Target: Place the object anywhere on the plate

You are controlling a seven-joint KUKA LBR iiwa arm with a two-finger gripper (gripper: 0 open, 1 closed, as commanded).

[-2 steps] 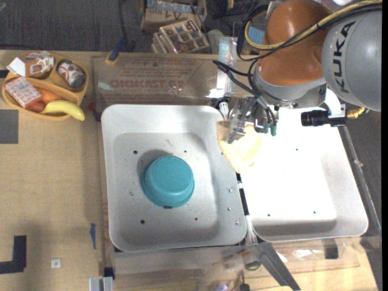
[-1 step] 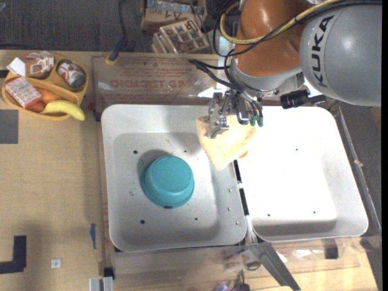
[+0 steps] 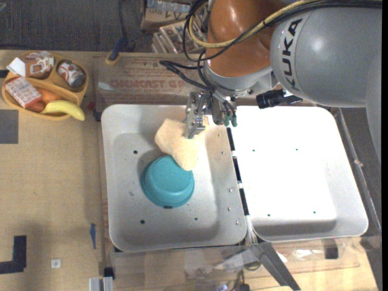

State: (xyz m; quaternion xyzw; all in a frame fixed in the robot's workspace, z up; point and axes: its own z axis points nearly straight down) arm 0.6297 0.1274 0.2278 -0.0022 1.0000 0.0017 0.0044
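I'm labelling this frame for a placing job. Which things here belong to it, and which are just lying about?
Job:
- pale yellow object, at the gripper
- teal plate, left bin

Lying about:
- orange tray of toy food, with banana
- right bin

Claw [image 3: 195,125] touching yellow sponge [image 3: 177,143], sponge overlapping teal plate [image 3: 168,182], left bin [image 3: 118,162]

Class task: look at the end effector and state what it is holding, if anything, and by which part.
It cannot be told: the end effector overlaps the upper edge of the flat pale-yellow sponge-like piece.

Wooden bench [image 3: 54,180] bears two white bins [image 3: 121,223]
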